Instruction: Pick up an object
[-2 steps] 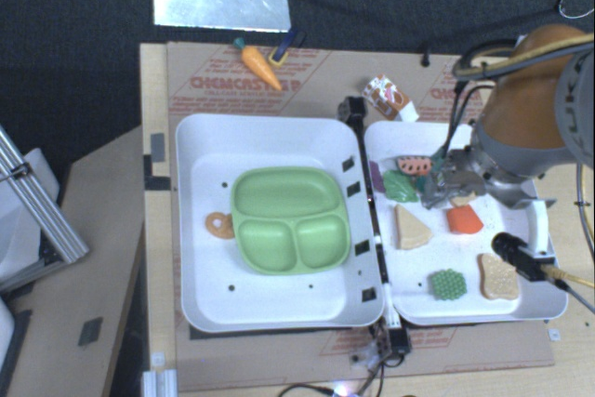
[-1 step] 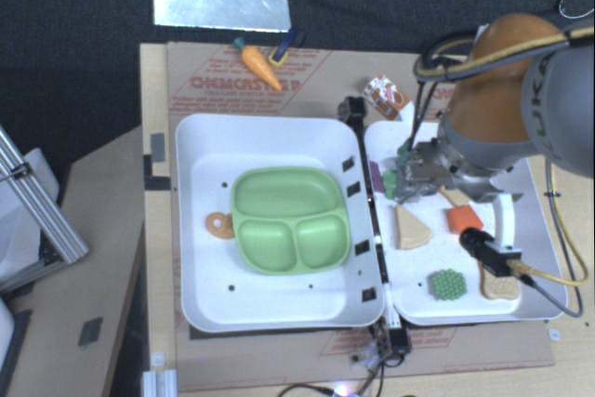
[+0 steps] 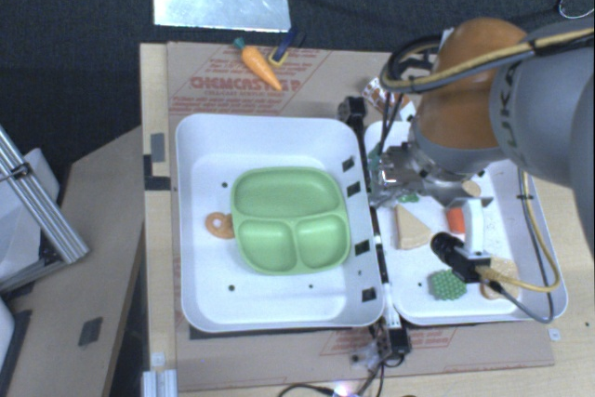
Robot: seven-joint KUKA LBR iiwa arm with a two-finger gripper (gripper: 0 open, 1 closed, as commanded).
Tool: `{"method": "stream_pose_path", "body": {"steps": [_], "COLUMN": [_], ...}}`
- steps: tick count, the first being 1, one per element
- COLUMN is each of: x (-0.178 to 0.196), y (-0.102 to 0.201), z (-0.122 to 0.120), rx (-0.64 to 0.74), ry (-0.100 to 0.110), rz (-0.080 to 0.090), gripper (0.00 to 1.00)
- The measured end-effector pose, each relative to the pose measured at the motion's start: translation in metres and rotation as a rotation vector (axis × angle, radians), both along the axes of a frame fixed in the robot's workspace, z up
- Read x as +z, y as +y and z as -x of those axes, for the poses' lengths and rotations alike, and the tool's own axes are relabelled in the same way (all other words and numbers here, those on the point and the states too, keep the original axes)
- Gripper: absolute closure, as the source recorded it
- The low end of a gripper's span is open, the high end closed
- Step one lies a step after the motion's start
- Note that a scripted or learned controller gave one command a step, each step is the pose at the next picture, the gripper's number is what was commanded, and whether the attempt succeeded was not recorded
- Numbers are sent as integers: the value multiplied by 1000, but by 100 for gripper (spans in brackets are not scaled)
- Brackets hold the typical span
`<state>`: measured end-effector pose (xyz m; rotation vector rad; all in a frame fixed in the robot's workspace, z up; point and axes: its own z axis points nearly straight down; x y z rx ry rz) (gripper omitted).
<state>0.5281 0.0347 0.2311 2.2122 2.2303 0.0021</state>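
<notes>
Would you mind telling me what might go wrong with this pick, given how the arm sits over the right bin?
1. The arm covers much of the right bin, so whatever lies beneath its wrist can't be checked.
2. The beige wedge, orange piece and green scrubby ball lie close together; a descent may nudge neighbours.
3. The yellow cable loops over the bin and could snag.

Smooth matt green plastic tray [image 3: 279,200]
</notes>
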Motion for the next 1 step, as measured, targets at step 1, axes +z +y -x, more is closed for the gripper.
{"method": "stream_pose_path", "body": {"steps": [1], "x": [-17], "y": [-5], "z": [-3], "rx": [-7], "ry": [1], "rz": [1], "gripper": [100]}}
